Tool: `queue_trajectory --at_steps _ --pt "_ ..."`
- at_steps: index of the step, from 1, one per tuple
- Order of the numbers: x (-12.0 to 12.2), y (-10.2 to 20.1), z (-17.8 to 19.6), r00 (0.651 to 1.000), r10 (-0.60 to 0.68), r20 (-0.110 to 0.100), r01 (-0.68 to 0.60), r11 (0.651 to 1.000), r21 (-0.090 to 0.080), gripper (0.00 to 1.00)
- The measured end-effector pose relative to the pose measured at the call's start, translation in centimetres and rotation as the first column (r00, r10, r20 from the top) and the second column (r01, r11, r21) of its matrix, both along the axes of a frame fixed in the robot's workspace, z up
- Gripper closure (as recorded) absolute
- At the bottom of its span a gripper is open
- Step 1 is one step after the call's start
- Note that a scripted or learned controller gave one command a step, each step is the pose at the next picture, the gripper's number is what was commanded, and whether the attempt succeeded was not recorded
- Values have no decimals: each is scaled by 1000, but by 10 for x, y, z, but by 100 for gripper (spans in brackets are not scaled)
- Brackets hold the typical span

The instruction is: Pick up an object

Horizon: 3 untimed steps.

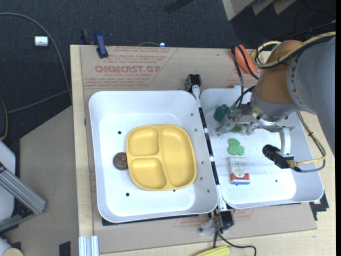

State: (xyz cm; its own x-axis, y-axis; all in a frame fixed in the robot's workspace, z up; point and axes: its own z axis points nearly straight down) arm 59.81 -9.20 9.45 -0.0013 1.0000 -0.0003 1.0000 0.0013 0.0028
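Bins are seen from above, two shallow white ones side by side on a bench [80, 143]; the left bin [101, 116] carries a yellow divided plate [160, 157], with a brown round object [120, 161] touching its 9 o'clock edge; in the right bin [298, 180] a green leafy item [235, 146] lies near the middle, and a small red and white packet [239, 172] sits just beside it at 6 o'clock; the tool [234, 119] is lowered at the bin's 11 o'clock, beside a dark green object [221, 112]; whether it is wide or narrow cannot be told.
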Motion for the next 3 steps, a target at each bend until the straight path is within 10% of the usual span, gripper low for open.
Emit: queue_trajectory --at_steps 2,3 --pt "67 -4 -10 1000 1 -11 -1 1000 2 0" --pt "69 -4 2 1000 1 -2 -1 1000 -1 100"
